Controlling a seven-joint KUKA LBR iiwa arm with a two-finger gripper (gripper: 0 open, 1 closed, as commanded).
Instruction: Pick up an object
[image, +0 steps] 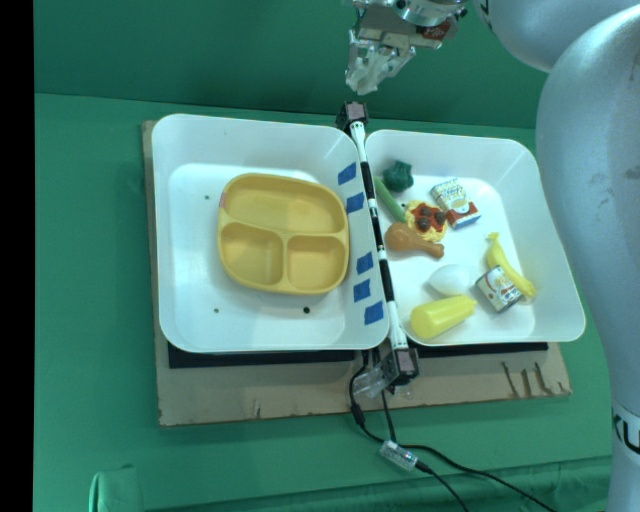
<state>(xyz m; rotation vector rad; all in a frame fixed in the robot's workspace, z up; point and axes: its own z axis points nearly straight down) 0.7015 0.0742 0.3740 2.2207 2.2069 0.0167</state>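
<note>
Toy chicken drumstick of brown plastic (412, 240) lies mid-frame in the right white bin (545, 290), looking light, rigid, slick; best pinched across its narrow shank. Two-finger gripper (366, 72) hangs at upper centre, empty, fingers slightly parted.

Fixed above the bench, looking down at a slant from its front edge. Far enough back to take in both white bins (170, 330) whole, the cardboard (250, 405) beneath and green cloth (90, 250) around. Arm (590, 200) entering from the right.
</note>
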